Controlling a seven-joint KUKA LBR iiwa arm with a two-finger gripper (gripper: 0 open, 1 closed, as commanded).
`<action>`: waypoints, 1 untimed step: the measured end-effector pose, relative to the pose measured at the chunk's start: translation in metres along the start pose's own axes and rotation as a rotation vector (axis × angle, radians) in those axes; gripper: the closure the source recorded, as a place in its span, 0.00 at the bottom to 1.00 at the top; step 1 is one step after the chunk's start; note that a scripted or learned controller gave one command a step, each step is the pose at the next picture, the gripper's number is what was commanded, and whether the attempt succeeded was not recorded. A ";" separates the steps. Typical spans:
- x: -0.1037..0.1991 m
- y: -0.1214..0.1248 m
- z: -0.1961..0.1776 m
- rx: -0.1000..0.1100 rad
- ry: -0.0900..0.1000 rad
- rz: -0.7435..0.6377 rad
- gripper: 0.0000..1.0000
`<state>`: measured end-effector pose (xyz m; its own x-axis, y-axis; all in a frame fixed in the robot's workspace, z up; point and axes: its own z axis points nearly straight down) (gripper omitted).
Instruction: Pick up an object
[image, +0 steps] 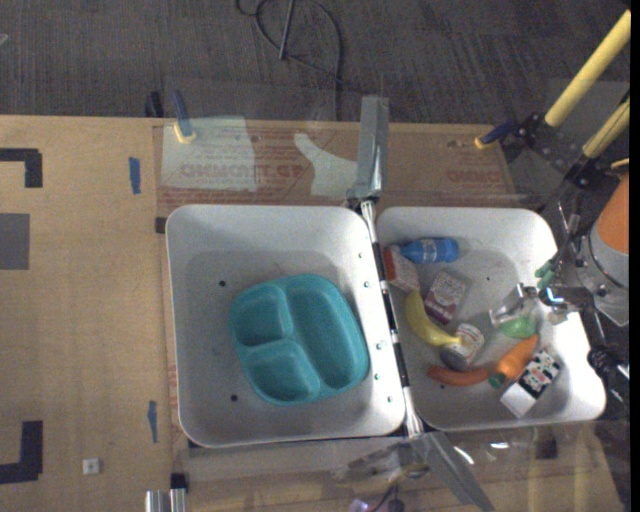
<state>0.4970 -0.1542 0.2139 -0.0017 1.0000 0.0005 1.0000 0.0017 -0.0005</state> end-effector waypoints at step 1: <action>-0.023 0.001 0.112 -0.004 -0.002 -0.093 0.00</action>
<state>0.4981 -0.1767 0.1015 -0.0943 0.9955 -0.0015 0.9955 0.0943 0.0031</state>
